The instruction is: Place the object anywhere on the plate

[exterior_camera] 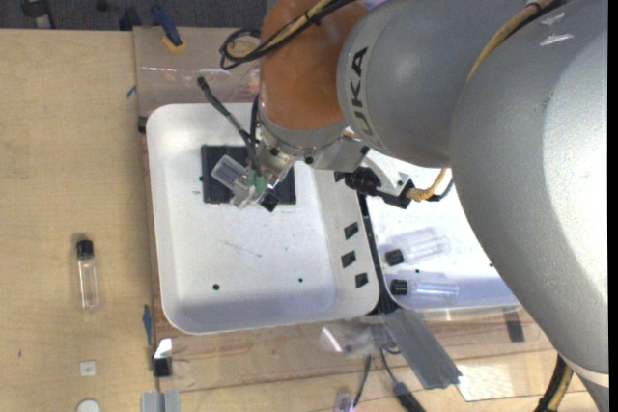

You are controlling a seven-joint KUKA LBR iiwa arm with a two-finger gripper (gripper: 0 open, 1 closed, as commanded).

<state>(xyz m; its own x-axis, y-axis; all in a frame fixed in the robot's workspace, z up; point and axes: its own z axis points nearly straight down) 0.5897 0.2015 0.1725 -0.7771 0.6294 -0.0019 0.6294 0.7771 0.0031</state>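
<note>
Gripper [253, 180] was seen over the black plate [217, 177] in the left bin [193, 236], clenched on a clear vial [230, 172]. Release was judged best made low, vial centred, so rolling off was avoided.

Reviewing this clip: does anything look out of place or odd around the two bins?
One clear vial with a black cap lies on the bench left of the left bin, apart from the two similar vials in the right bin. The gripper sits over a black plate in the left bin.
</note>
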